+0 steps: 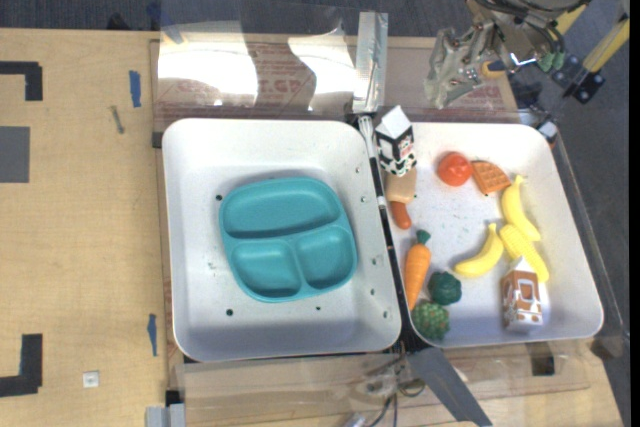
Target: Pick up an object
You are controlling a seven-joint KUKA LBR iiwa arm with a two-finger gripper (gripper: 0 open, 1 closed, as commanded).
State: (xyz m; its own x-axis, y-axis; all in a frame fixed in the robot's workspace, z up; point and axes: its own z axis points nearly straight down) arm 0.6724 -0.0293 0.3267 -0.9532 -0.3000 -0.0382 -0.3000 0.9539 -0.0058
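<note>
My gripper hangs over the back rim of the right bin, its fingers apart with nothing between them. Below it the right bin holds a black-and-white milk carton, a red tomato, a brown waffle piece, yellow bananas, an orange carrot, a broccoli head and a small orange-and-white carton. The milk carton and tomato lie nearest the gripper, both a little in front of it.
A teal divided plate lies in the left bin. A metal divider and clear sheeting stand behind the bins. Cables and a yellow-black part hang at the arm's right. Bare wooden bench extends left.
</note>
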